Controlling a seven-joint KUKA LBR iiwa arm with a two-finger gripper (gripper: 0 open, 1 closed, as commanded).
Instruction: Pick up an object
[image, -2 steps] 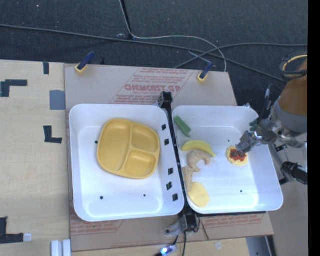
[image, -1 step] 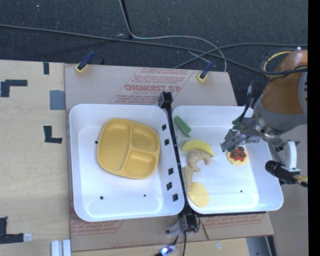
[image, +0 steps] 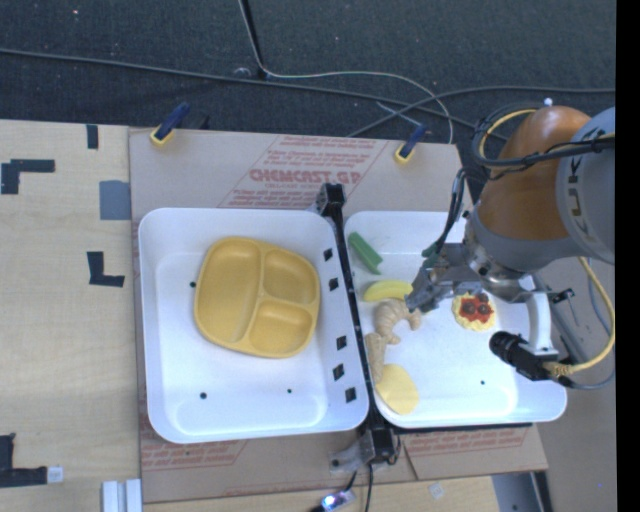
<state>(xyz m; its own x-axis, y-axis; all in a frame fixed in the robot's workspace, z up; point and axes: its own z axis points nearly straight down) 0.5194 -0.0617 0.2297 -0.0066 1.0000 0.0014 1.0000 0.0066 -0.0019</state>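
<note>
Bins sit side by side on the bench, and you see the arm (image: 545, 180) coming in from the right over the right bin (image: 500, 395). Its gripper (image: 428, 292) hangs low above the middle of that bin, very near the yellow banana-shaped piece (image: 386, 291) and the beige knobby piece (image: 392, 318). You cannot tell from this view if the claw is apart or together, because the dark wrist covers it, and nothing shows clearly between its tips. Just to the right of the gripper lies a small pizza toy (image: 473, 311) with red spots. A green stick (image: 365, 252) lies farther away, near the divider between the bins. At the near side of the right bin, by the divider, you find a pale yellow round piece (image: 398, 389) and above it a beige strip (image: 376, 350). In the left bin (image: 180, 400) a yellow plate with compartments (image: 257, 297) lies flat near the middle.
</note>
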